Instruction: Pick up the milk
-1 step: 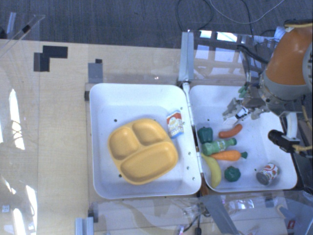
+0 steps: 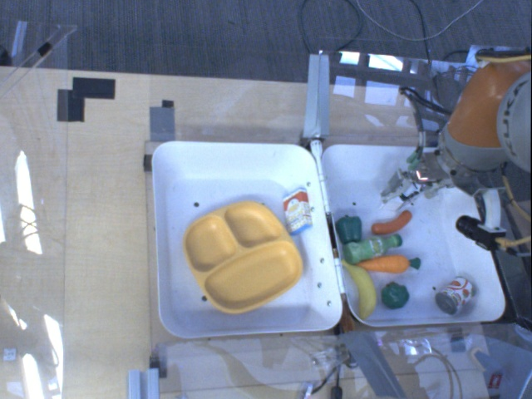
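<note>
Milk carton (image 2: 298, 210) lies beside yellow plate (image 2: 243, 256) in left bin (image 2: 170, 223).

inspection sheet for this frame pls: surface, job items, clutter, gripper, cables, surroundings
Surface: wooden bench bearing a left white bin and a right white bin side by side.
Job's things: milk carton lies in the left bin near its right wall, beside the yellow divided plate.
Clutter: right bin holds a sausage, green pepper, green bottle, carrot, banana, small green vegetable and a can.
Grippers: gripper sits over the right bin's upper part, above the sausage, nothing seen between its fingers; far from the milk.
Cables: black cables loop on the floor beyond the bench.
Surroundings: dark carpet; black marks on the bench.
</note>
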`<state>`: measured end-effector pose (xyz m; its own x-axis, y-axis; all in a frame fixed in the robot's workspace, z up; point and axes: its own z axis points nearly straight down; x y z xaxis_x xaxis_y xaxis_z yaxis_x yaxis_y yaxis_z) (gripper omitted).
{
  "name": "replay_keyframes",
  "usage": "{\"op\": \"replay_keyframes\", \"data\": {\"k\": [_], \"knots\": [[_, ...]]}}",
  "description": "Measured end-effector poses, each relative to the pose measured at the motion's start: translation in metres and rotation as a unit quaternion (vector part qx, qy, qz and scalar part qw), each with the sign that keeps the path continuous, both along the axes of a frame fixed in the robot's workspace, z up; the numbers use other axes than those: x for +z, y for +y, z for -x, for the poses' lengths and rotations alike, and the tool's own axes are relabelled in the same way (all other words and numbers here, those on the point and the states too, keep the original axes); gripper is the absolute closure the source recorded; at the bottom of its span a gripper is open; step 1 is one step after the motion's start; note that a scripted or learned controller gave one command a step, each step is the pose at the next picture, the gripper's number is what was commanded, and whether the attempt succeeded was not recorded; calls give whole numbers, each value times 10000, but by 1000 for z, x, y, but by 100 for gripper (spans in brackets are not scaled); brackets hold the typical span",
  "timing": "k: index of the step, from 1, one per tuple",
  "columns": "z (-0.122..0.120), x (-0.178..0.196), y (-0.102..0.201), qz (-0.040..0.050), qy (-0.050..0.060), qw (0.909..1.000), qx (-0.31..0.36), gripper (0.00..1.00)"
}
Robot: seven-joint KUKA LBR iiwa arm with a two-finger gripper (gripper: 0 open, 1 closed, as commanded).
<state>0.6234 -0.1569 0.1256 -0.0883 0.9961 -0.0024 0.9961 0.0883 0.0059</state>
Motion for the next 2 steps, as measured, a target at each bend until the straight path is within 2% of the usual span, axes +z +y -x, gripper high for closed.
{"op": "replay_keyframes", "data": {"k": [1,2], "knots": [[-24,-33,-26,7,-53,9998,184,0],[-27,-20,-26,25,-89,9998,192,100]]}}
